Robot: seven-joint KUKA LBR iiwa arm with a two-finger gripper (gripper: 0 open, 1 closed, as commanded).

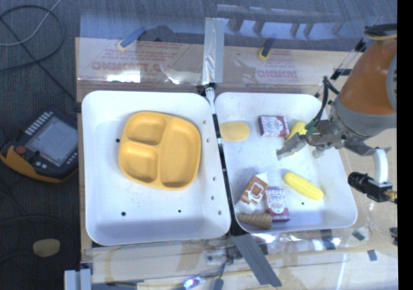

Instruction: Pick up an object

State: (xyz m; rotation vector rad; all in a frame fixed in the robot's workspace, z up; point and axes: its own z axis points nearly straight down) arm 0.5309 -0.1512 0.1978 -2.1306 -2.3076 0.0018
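Observation:
The right bin [335, 211] holds several small items. A pale yellow round piece [234, 130] lies at its far left, with a red packet [273, 126] beside it. A small yellow item [297, 129] sits right against my gripper [292, 145]. An ear of corn [303, 186] lies below the gripper, and a brown-and-white carton [253, 192], a red-and-white packet [277, 202] and a brown cone [255, 219] lie near the front wall. My gripper hovers low over the middle of this bin, between the yellow item and the corn. Nothing is visibly held.
The left bin [103, 217] holds a yellow divided plate [159, 150]. The grey arm with its orange band [368, 82] comes in over the right bin's right rim. A teach pendant [42, 146] lies on the floor to the left.

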